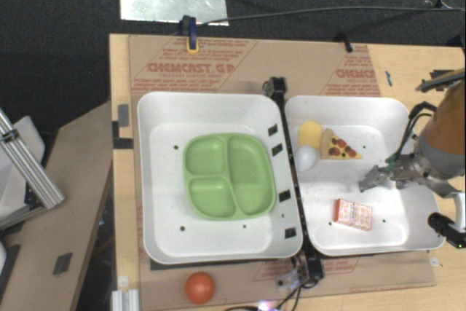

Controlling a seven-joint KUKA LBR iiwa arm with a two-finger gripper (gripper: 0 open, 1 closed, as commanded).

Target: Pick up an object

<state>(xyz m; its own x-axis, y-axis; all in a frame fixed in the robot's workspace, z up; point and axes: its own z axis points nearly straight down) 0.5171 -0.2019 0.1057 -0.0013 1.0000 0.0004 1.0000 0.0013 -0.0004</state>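
Two shallow white bins sit side by side on the surface [240,58], a layout that gives the arm [445,129] one tray of loose items to pick from and another to drop into. The left bin [156,178] carries a green divided plate [228,176] at its centre. The right bin [389,113] holds the candidates for the pick: a yellow piece [311,133] at about 11 o'clock in that bin, a white ball [306,157] touching its lower edge, a pizza-slice toy [339,147] just beside both towards 3 o'clock, and a small red-and-white packet [353,214] lying apart at about 6 o'clock. An orange ball [199,287] rests outside the bins, on the surface below the left one.

The arm comes in from 3 o'clock with its tool [371,181] low over the right bin's floor, roughly midway between the pizza-slice toy and the packet and touching neither. How far the tool is spread cannot be told at this angle, but nothing is visible in its grip. Judging from its position, the packet or the pizza-slice toy is the likeliest target, and nothing has been lifted yet.
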